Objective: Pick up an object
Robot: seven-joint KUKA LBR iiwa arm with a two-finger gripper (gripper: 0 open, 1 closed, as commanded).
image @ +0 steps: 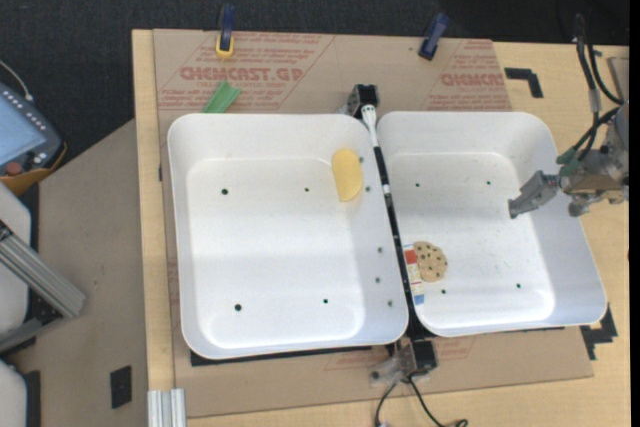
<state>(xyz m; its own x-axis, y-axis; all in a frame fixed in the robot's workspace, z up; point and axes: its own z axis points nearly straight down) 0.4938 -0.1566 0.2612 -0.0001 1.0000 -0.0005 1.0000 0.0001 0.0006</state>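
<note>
cookie (430, 261), round and speckled with dark chips, lies in the right bin (480, 140) close to its left wall, toward the near end, with a small red-and-white packet (413, 275) touching it on the left. a pale yellow piece (347, 174), oblong and soft-edged, rests in the left bin (270, 130) near its right wall, toward the far end. the two white bins sit side by side on a brown board (300, 65) laid over the counter, and a black strip runs between them. the pincer (530, 198) hangs over the right side of the right bin, well apart from the cookie, its grey tip pointing left and slightly down. i cannot tell whether it is apart or together, as the tip reads as one blurred grey shape; nothing shows clamped in it. a green strip (222, 98) lies on the board beyond the left bin, and two blue clamps (226, 20) grip the board's far edge.
</note>
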